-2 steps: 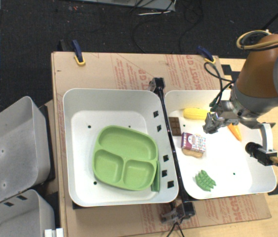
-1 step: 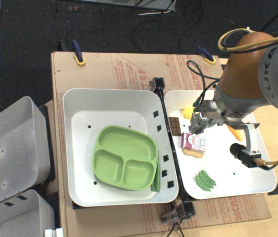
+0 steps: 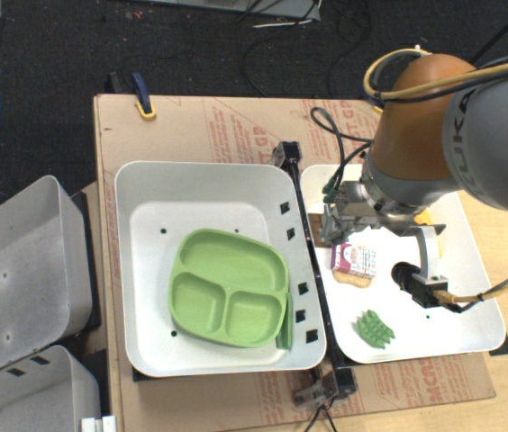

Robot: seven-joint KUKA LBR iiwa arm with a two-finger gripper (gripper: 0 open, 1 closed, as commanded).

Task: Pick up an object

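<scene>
My gripper (image 3: 342, 230) hangs low over the left part of the right bin (image 3: 470, 331), under the orange wrist band. Just below it lies a small pink and white packet (image 3: 356, 259) resting on a tan piece (image 3: 355, 280). The gripper's tip is close to the packet's upper edge; I cannot tell whether they touch. A green knobbly object (image 3: 375, 328) lies nearer the front of the same bin. A bit of yellow (image 3: 423, 217) peeks out from under the arm.
The left bin (image 3: 137, 241) holds a light green divided plate (image 3: 229, 288). A black part on a white bracket (image 3: 414, 280) with cables hangs over the right bin. Spare white bins (image 3: 20, 268) stand at the far left. A black divider (image 3: 306, 241) runs between the bins.
</scene>
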